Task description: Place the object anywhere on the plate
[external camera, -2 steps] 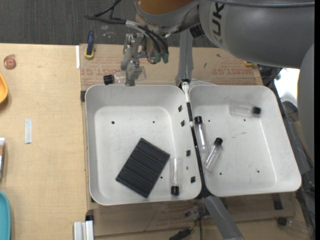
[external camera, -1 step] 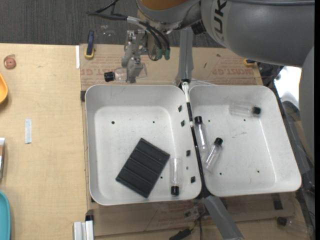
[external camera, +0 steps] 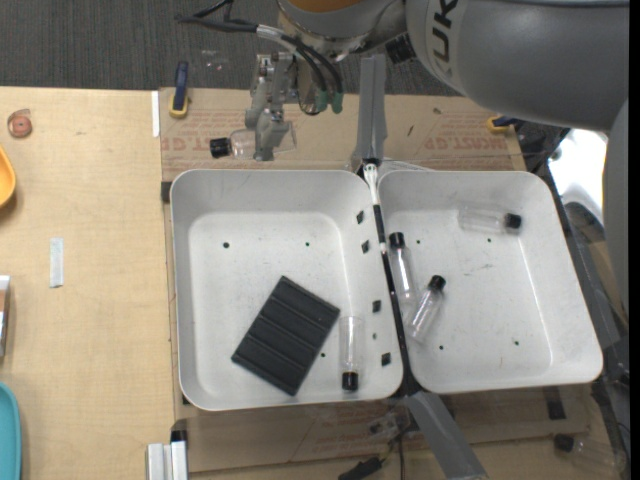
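A pale wooden table carries a sheet of brown cardboard, on which two shallow white bins sit side by side. Behind the left white bin, the grey arm's gripper hangs with its fingers clamped on the clear end of a small clear plastic vial with a black cap. The vial's long axis runs across the view, cap to the left. The flat black ribbed rectangular plate lies in the left bin, straight towards the camera from the fingers and a touch right, set on a diagonal. A similar loose vial lies just beside the plate's right edge. The right white bin holds more vials, well apart from the plate.
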`<action>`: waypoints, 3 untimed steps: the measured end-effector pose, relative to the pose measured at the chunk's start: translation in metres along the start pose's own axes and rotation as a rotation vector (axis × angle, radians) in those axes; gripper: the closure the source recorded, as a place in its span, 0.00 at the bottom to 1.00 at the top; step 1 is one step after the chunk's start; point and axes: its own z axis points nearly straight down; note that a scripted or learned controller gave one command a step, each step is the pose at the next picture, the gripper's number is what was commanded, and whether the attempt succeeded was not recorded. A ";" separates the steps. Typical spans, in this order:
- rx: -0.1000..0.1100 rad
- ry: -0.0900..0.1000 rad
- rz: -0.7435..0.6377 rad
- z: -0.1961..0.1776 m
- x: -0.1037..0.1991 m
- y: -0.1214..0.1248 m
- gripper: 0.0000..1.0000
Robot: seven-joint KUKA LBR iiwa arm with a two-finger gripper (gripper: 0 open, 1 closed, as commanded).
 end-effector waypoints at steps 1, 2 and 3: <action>0.002 0.006 -0.238 -0.030 -0.013 0.002 1.00; 0.001 0.005 -0.442 -0.078 -0.013 0.003 1.00; 0.000 0.008 -0.694 -0.077 -0.012 -0.019 1.00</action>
